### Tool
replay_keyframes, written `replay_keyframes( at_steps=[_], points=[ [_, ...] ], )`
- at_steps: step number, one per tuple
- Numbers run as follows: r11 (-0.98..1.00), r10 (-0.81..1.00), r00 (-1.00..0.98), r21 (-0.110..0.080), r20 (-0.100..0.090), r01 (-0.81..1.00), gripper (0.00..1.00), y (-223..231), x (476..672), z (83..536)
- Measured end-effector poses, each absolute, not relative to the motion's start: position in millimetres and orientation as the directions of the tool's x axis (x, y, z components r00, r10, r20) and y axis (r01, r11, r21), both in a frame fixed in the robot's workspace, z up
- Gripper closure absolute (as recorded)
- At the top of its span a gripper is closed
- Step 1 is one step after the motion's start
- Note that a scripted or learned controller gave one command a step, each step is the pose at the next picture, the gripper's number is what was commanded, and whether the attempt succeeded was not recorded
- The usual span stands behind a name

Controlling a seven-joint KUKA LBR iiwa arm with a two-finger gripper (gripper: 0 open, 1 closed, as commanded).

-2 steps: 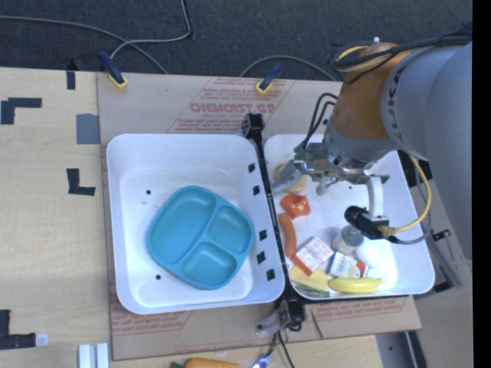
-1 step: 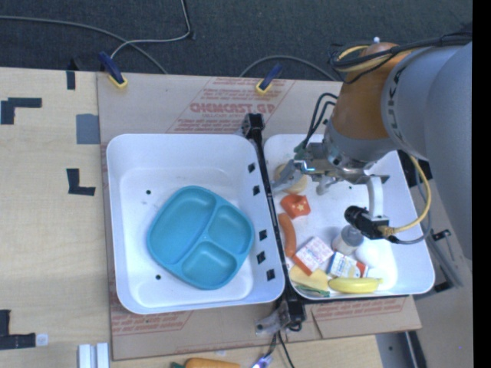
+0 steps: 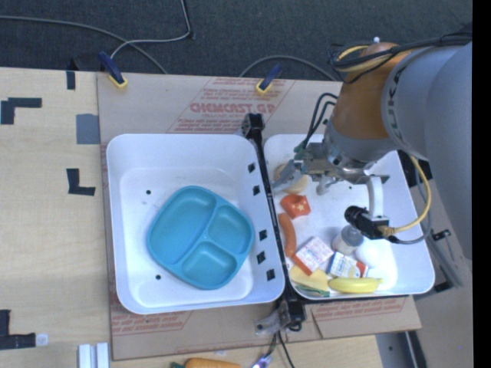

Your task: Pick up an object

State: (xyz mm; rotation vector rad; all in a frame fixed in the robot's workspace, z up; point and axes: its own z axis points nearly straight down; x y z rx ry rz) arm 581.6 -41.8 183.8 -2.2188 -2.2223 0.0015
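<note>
camera view: the arm (image 3: 399, 106) is reaching in from the right and hanging low over the right bin (image 3: 406, 205), its gripper (image 3: 307, 176) sitting near the bin's upper left corner, close beside the divider where the two bins meet. whether the pincer is open or closed i cannot tell; the wrist is hiding its tips, and nothing is visibly sitting between them.

the pickable things are lying in the right bin, crowded toward its left and near sides: an orange-red block (image 3: 295, 204) just below the gripper, a carrot-like stick (image 3: 288, 234) along the left wall, a red-and-white box (image 3: 312, 254), a small blue-and-white carton (image 3: 343, 265), and a banana (image 3: 354, 285) against the near rim. they are probably resting where they tumbled, leaning on one another.

the block seems the closest target, with some bare floor around it. the stick is hugging the wall, leaving little room for a finger there. the left bin (image 3: 126, 205) is holding a blue divided plate (image 3: 201, 238), with open floor round it.
</note>
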Motion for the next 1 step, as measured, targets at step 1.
replay_keyframes(
  at_steps=[1],
  points=[
    [0.002,1.0,-0.002,-0.002,0.0,1.0,0.0,-41.8,581.6,183.8]
  ],
)
